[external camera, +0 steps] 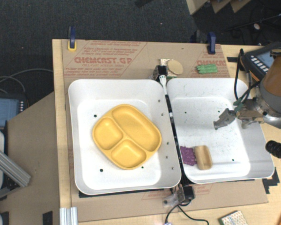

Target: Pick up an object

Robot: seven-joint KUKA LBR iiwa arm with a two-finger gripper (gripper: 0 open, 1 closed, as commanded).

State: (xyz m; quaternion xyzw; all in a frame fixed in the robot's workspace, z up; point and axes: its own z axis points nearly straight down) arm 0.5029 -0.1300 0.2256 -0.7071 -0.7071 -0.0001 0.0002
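A yellow divided plate [126,136] lies in the left bin [79,102]. In the right bin [253,168], near its front-left corner, a tan block [203,157] lies touching a purple object [188,155]. My tool [223,119] hovers over that bin's right half, well apart from both; how far it is open I cannot tell.
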